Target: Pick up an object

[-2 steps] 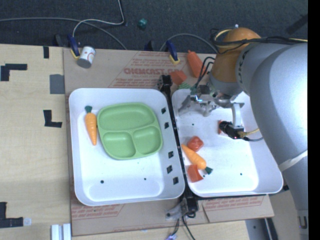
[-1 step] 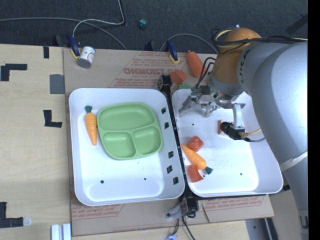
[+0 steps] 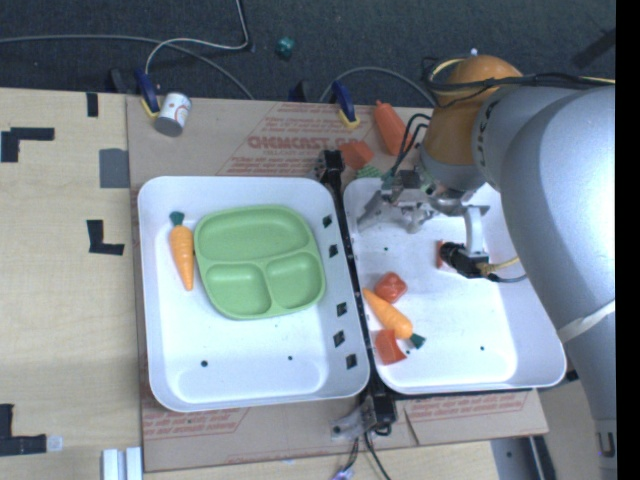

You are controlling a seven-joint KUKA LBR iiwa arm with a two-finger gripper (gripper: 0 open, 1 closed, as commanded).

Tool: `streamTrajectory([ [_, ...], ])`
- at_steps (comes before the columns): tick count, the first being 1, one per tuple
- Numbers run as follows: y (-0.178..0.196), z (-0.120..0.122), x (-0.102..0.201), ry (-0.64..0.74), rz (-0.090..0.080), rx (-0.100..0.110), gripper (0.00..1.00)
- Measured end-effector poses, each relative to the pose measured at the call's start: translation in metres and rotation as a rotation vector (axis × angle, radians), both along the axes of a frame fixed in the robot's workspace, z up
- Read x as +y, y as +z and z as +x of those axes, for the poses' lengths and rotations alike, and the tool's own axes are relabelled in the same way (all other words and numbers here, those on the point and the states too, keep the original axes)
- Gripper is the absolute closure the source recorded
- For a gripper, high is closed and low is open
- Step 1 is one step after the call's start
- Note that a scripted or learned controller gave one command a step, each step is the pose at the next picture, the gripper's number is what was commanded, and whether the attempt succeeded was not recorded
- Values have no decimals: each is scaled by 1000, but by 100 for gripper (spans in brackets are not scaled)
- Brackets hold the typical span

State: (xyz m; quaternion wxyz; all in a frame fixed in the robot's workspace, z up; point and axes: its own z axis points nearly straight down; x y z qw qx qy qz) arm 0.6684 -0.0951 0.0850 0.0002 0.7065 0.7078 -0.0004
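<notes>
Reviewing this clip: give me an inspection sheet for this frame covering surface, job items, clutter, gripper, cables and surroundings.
Surface: cardboard sheet on a wooden bench, bearing the left white bin and the right white bin.
Job's things: green divided plastic tray and small orange toy carrot in the left bin; second orange carrot and two red-orange pieces in the right bin.
Clutter: orange carrot-like toy and white cylinder on the cardboard behind the bins.
Gripper: two-finger gripper low over the right bin's back left part; nothing seen between its fingers.
Cables: thin cables across the dark floor behind.
Surroundings: black tape marks on the bench at left.
</notes>
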Motion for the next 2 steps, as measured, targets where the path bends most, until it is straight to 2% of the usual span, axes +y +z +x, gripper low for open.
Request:
streamTrajectory([
  [2, 0, 0, -8, -1, -1, -1, 0],
])
